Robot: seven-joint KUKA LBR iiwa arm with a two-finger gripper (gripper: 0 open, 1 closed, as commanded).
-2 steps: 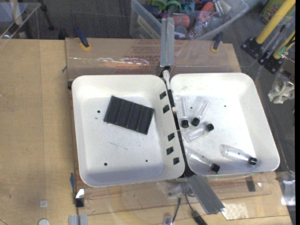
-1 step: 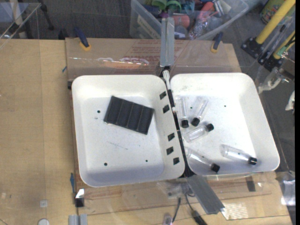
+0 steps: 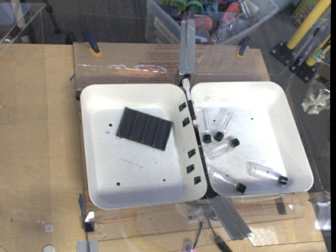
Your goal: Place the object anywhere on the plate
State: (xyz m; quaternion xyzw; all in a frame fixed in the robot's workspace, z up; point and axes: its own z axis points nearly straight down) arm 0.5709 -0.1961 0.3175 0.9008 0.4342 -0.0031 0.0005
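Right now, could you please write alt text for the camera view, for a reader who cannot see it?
Two white bins sit side by side: the left bin holds a dark ridged plate lying flat, and the right bin holds several clear vials with black caps. A tub of toys stands behind.

Wooden bench; behind it, a clear tub of seemingly plastic oddments.

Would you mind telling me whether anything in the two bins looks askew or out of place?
The dark ridged plate lies at a slant in the left bin, not square to its walls. In the right bin, the clear vials lie tipped on their sides, scattered at different angles.
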